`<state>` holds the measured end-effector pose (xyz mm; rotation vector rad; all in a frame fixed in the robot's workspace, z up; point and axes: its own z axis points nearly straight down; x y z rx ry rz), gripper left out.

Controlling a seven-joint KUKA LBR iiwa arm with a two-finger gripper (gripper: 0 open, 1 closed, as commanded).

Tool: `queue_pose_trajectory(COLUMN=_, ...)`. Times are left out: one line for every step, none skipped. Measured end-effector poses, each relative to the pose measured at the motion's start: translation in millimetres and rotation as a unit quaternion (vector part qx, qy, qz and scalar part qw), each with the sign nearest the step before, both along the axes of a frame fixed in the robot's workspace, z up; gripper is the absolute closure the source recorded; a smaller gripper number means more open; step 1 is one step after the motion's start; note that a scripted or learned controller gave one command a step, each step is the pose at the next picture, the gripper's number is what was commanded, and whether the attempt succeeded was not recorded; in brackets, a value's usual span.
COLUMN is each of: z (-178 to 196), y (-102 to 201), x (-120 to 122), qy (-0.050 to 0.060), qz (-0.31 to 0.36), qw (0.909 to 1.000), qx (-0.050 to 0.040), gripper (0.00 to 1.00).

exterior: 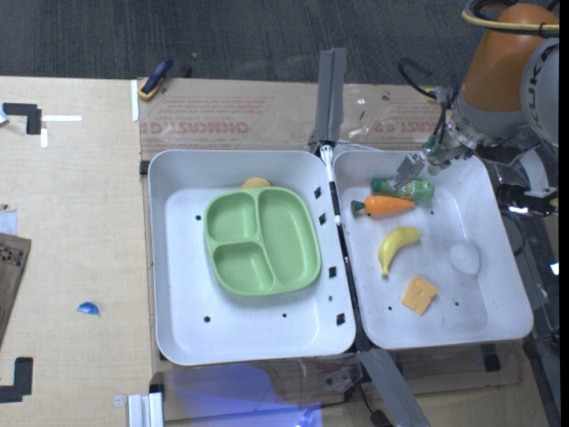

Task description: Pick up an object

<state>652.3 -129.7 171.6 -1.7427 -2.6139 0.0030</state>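
Observation:
In the right bin (498, 265) lie a green bottle (404, 188), an orange carrot (388, 205), a yellow banana (396, 245), a cheese-coloured wedge (419, 294) and a pale, clear round thing (464, 258). My gripper (411, 169) hangs at the bin's far side, just above the green bottle, its grey fingers pointing down-left. The arm with its orange band (498, 56) comes in from the upper right. Nothing shows between the fingers.
The left bin (178, 265) holds a green divided plate (263, 239) with a small yellow object (256, 183) peeking out behind it. A grey divider post (330, 96) stands between the bins at the back. Cardboard (231, 114) lies behind the bins.

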Motion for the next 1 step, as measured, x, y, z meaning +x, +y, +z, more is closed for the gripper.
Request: queue_pose_trajectory(z=-47.4, y=-5.7, x=0.0, qy=-0.006, qz=0.051, qw=0.9987, qx=-0.0009, gripper=0.0)
